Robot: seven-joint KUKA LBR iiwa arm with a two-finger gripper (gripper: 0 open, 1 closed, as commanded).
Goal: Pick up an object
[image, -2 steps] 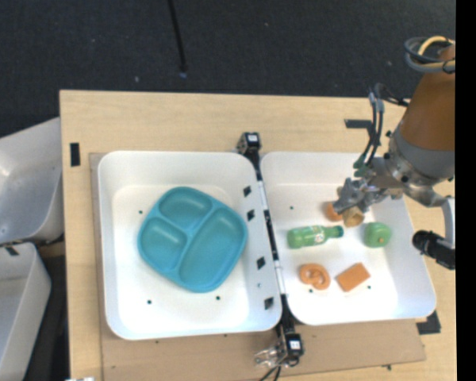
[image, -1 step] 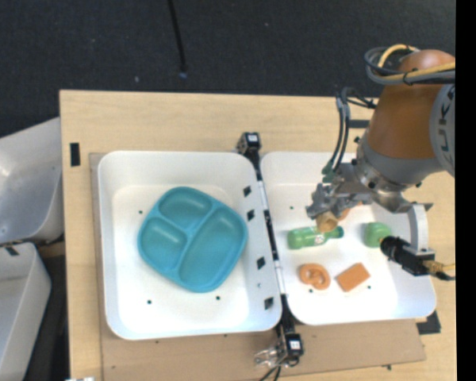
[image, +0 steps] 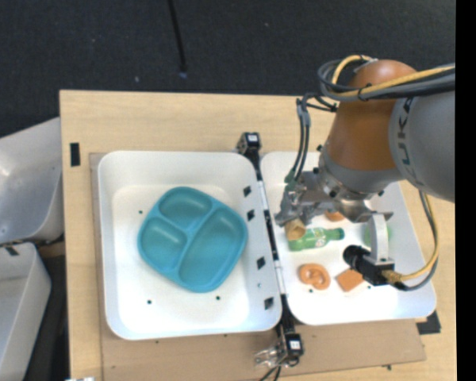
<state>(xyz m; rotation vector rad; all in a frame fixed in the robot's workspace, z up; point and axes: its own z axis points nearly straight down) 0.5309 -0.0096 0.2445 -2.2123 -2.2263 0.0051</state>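
- We see the arm point(image: 381, 133) reaching in from the right and hanging low over the right bin point(image: 412, 292), its orange band and wrist covering much of that bin's far half.
- In the left bin point(image: 111, 213) lies a blue divided plate point(image: 193, 238), well apart from the arm.
- Near the right bin's middle lies a green bottle point(image: 317, 237) on its side, with a small tan piece point(image: 296, 230) touching its left end.
- Nearer the front edge sit an orange pretzel-shaped toy point(image: 314, 275) and an orange block point(image: 349, 280), side by side.
- The gripper point(image: 301, 209) sits just above the tan piece and the bottle's left end; we cannot tell how it is set.
- We judge this the descent-to-grasp step: nothing is lifted yet, and next comes closing squarely on one item, then rising.
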